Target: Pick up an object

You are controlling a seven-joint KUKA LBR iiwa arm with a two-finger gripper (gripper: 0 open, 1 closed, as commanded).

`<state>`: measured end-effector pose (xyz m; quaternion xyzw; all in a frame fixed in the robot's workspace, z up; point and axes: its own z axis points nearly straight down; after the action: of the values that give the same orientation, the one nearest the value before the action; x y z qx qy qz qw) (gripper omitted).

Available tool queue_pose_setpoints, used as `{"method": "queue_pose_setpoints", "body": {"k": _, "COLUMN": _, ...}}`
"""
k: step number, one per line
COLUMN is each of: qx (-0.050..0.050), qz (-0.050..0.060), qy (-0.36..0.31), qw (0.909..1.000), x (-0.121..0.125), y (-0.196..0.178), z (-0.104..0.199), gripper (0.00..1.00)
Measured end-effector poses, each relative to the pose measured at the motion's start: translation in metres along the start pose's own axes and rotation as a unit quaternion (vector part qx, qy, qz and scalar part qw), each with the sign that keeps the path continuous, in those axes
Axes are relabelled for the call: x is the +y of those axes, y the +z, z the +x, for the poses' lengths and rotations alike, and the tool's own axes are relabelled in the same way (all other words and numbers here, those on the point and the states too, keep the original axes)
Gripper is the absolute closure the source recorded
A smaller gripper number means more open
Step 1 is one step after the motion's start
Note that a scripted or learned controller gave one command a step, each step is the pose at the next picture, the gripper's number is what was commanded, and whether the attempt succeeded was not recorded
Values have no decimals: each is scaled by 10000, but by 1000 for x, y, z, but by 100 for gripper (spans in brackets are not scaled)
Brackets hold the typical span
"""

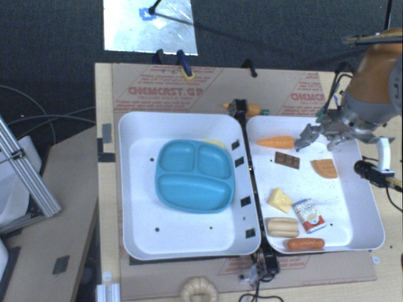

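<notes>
My claw point(320, 137) hovers over far part of right bin point(371, 228), 2 fingers apart, nothing between them. Carrot point(276, 142) just left of my fingertips, not touching. Chocolate bar point(287, 161) below carrot; orange cracker point(325, 168) below claw. Nearer: cheese wedge point(280, 200), small carton point(308, 214), bread roll point(282, 227), sausage point(306, 244) by near wall. Left bin point(135, 231) holds blue 3-compartment tray point(194, 174), yellow item peeking behind its far edge.
</notes>
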<state>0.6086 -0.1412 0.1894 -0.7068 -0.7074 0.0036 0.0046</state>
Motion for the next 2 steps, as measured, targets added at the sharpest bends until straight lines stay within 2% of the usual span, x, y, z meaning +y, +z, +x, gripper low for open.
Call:
{"method": "queue_pose_setpoints", "body": {"k": 1, "qx": -9, "qz": -66, "qy": -12, "qw": 10000, "x": 3, "y": -8, "z": 0, "gripper": 0}}
{"method": "queue_pose_setpoints", "body": {"k": 2, "qx": -8, "qz": -49, "qy": -2, "qw": 10000, "x": 7, "y": 52, "z": -6, "gripper": 0}}
